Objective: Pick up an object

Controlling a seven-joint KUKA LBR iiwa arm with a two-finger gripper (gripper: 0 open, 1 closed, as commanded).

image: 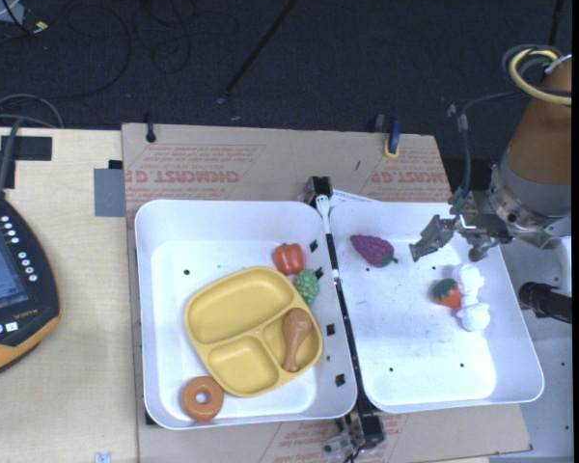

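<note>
Hovering with fingers spread and nothing between them, gripper [454, 239] over right bin [405, 374], between purple grapes [372, 249] and orange-and-white toy [460, 295].

A purple grape bunch [372, 249] lies in the right bin's [521, 374] upper left. An orange-and-green toy [448, 292] lies beside white pieces [473, 302].
</note>
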